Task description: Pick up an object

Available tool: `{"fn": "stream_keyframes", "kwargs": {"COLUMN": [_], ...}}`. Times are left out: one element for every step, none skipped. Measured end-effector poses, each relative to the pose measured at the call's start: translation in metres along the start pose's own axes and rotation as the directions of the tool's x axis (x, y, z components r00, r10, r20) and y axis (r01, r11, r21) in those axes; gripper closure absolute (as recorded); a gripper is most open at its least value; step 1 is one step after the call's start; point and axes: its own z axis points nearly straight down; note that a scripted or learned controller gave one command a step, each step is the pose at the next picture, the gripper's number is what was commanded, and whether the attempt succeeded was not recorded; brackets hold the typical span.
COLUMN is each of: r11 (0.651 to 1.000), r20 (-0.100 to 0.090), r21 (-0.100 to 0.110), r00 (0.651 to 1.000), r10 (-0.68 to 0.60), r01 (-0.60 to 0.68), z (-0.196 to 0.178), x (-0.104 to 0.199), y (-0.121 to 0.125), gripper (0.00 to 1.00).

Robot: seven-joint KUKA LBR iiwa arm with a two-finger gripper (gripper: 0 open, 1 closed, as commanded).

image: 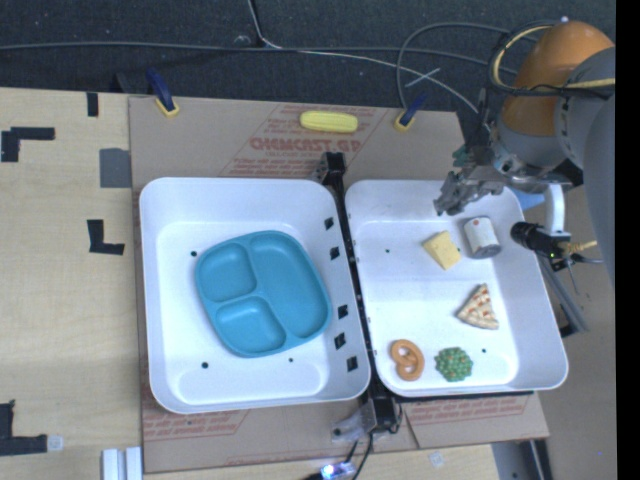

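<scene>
With the plate (262, 293) filling the left bin (160, 208), the gripper (455, 196), its state unclear to me, hangs at the right bin's (530, 368) far edge, so it should descend squarely onto the can (481, 236) or cheese (441, 249) just beside it.

Two shallow white bins side by side: left bin (160, 268), right bin (400, 208). One blue divided plate (262, 292), three compartments, in left bin. Five small items in right bin: one yellow cheese wedge (441, 250), one small grey can (481, 237), one pizza slice (480, 309), one pretzel (406, 359), one green broccoli piece (454, 364). One yellow banana-like piece (328, 122) on cardboard behind bins. Two blue-and-yellow clamps: (160, 93), (410, 110).
</scene>
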Motion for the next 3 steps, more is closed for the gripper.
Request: {"fn": "stream_keyframes", "kwargs": {"r11": [1.0,1.0,1.0], "r20": [0.0,-0.001,-0.002], "r21": [0.001,0.004,0.007], "r00": [1.0,1.0,1.0], "r10": [0.0,0.001,-0.003], "r01": [0.0,-0.001,0.003], "z": [-0.054,-0.072,-0.079], "x": [0.0,0.001,0.048], "y": [0.002,0.002,-0.019], "gripper": [1.0,1.0,1.0]}}
